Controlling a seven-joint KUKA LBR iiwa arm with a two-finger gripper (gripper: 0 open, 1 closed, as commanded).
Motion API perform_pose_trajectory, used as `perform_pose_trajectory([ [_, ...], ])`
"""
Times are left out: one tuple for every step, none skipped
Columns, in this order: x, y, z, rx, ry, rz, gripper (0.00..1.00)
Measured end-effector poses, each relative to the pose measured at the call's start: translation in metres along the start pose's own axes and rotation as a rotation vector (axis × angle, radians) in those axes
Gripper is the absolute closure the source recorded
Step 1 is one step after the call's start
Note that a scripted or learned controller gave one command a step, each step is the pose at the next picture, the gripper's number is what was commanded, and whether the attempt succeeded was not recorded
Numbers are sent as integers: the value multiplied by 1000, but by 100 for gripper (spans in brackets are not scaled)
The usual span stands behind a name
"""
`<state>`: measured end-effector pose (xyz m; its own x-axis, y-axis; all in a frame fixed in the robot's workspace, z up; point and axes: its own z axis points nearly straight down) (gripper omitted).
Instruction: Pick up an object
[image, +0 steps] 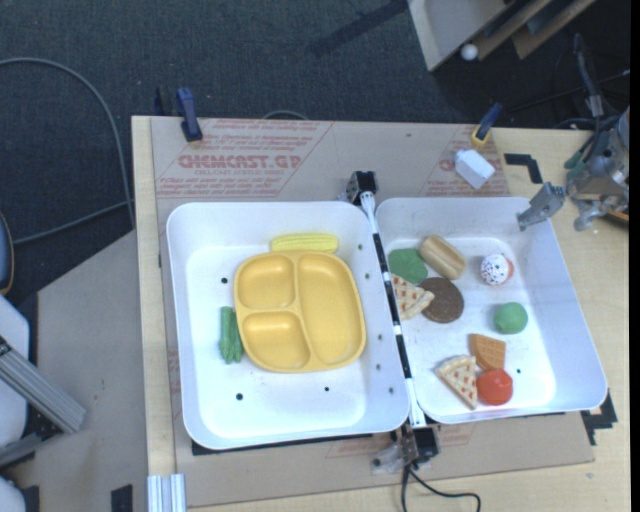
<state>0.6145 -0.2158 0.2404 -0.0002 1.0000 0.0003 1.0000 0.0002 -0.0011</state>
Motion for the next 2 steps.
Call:
perform_pose_trajectory([
  [-8,-43,123,0,0,0,0],
  [11,-80,156,0,1,1,0],
])
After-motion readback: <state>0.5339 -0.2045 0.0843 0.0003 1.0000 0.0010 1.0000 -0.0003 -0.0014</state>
